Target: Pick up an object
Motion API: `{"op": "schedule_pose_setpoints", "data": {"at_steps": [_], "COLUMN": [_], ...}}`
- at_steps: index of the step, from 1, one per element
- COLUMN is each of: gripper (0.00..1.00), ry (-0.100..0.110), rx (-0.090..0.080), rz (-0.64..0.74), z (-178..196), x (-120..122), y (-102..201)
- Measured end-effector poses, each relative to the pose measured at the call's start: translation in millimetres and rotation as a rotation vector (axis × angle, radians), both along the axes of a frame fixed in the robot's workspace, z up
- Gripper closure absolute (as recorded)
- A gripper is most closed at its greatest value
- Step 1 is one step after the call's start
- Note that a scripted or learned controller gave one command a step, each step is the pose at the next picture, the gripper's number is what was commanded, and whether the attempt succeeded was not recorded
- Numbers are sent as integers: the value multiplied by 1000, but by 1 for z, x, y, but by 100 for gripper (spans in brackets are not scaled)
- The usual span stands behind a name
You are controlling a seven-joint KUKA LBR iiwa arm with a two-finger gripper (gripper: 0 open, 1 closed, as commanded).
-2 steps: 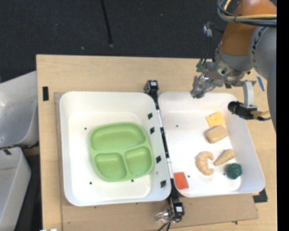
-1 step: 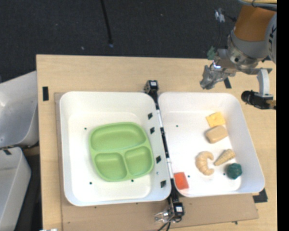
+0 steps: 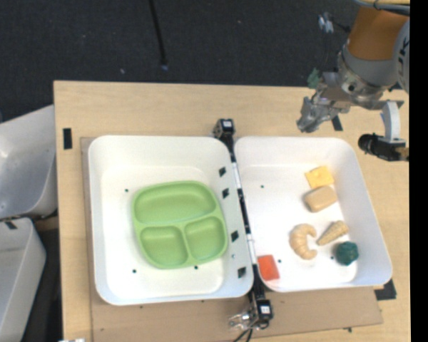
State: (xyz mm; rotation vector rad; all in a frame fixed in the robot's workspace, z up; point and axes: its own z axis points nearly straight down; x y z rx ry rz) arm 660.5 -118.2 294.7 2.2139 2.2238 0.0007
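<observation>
The arm (image 3: 374, 38) reaches in at the upper right, its orange band uppermost. The gripper (image 3: 314, 116) hangs low, pointing down-left.

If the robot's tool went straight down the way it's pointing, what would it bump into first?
Probably the far rim of the right bin, or the wooden bench just beyond it. The tool hangs over that edge, pointing down. Depth is hard to judge from this slanted view, so it could be either one.

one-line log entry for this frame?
phase: pre-grasp | gripper: above right bin far edge, holds nothing | right bin: five items | left bin: green tray
</observation>
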Motion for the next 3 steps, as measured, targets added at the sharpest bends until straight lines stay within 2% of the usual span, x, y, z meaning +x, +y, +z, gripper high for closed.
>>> {"op": "schedule_pose_setpoints", "data": {"at_steps": [1,2,3], "gripper": [100,100,100], "ry": [3,3,4], "rx": [2,3,2], "rz": [1,2,1], "z": [-3,-18,-37], "x": [-21,-27,-43], "y": [54,109,161]}}
